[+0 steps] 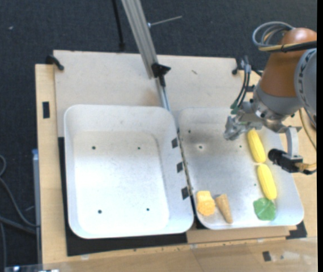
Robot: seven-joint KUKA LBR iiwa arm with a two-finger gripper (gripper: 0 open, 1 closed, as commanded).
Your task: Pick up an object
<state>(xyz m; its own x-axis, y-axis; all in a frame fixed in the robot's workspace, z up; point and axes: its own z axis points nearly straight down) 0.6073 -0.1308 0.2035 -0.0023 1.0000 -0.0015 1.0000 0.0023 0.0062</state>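
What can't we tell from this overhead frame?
- Gripper: camera view, small and blurred; open or shut is unreadable, and so is whether it holds anything.
- Upper yellow corn: its top end is hidden under the wrist.
- Green object and orange cone: too small to identify.
- Arm: cut off at the right.

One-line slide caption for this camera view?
Gripper hovers over the right bin near two yellow corn cobs, an orange block, cone and green piece.
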